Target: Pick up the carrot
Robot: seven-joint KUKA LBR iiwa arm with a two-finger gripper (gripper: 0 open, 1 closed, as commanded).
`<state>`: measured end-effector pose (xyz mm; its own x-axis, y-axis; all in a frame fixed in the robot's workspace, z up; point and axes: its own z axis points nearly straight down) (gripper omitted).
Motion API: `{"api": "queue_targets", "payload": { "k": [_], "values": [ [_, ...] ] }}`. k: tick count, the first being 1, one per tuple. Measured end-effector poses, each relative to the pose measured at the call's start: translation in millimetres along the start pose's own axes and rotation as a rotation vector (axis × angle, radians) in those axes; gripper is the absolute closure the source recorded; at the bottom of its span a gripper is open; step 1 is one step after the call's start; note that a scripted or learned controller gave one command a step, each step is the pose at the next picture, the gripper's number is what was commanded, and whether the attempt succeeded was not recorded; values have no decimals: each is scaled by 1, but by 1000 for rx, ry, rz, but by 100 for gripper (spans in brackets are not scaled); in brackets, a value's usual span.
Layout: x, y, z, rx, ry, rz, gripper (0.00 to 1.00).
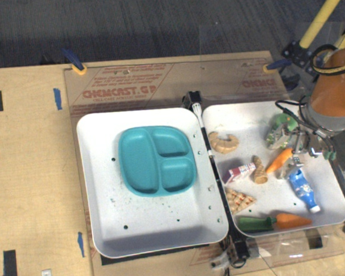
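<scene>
A carrot [292,219] with an orange body and a dark green top lies along the front wall of the right bin [334,207]. A second, smaller orange piece [279,160] lies tilted in the middle of that bin. My gripper [298,147] hangs over the bin's right half, directly up and right of this orange piece and touching or nearly touching it. The grey arm with its orange band [332,93] rises behind it. The long carrot lies well in front of the gripper, apart from it.
Around the gripper lie a blue bottle [302,190], a green leafy item [278,128], a tan lump [259,170], a purple-white packet [240,172], a waffle piece [239,200] and a pale pastry [224,142]. The left bin [107,218] holds a teal divided plate [157,160].
</scene>
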<state>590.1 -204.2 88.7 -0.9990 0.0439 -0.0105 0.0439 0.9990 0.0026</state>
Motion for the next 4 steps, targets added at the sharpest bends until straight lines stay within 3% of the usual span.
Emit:
{"api": "queue_targets", "payload": {
  "k": [1, 2, 3, 4],
  "values": [
    [41, 45, -2, 1, 0, 7, 0],
    [36, 45, -15, 4, -15, 6, 100],
    [37, 46, -14, 4, -13, 6, 0],
    [45, 31, -1, 1, 0, 334, 0]
  ]
}}
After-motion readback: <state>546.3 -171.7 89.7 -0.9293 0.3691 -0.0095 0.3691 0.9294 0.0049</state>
